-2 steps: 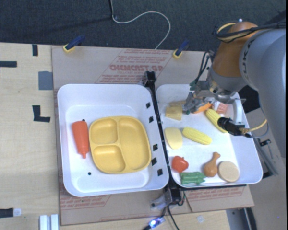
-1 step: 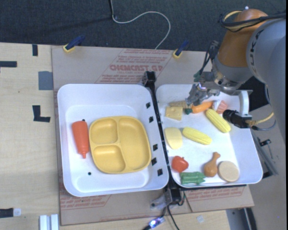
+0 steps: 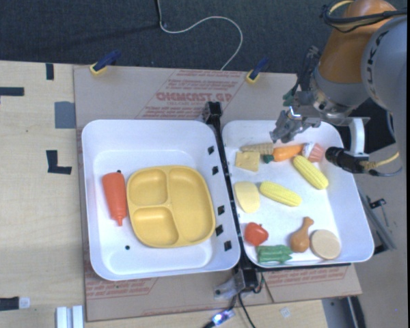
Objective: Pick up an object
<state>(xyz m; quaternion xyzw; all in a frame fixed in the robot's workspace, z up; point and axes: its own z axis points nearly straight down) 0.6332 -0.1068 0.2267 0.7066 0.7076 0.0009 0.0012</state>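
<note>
**benchwatcher:** Cardboard sheet (image 3: 184,94) over a wooden bench, dark carpet at the far side, two white bins on it. So where's your gripper at?

**iiwa_arm:** My gripper (image 3: 285,131) is over the far edge of the right bin (image 3: 352,210). How wide it's set I honestly can't tell, from this angle it's just a dark lump, and I see nothing clearly held in it.

**benchwatcher:** What's closest?

**iiwa_arm:** The little orange carrot (image 3: 288,153), lying flat just on the near side of my gripper, almost under it. Whether we're touching, can't say. Left of the carrot is a pale yellow cheese wedge (image 3: 247,160), and to the right a corn cob (image 3: 310,172) lying at a slant. A second corn cob (image 3: 280,194) sits nearer mid-bin, with a pale oval piece (image 3: 247,197) on its left.

**benchwatcher:** And the near end?

**iiwa_arm:** Red tomato-looking thing (image 3: 256,234), green veggie (image 3: 274,253), a drumstick (image 3: 302,234) and a round tan slice (image 3: 324,244), all well apart from me. Left bin (image 3: 99,139) has a yellow divided plate (image 3: 205,210) with an orange-red bottle (image 3: 114,195) just beside it on the left.
</note>
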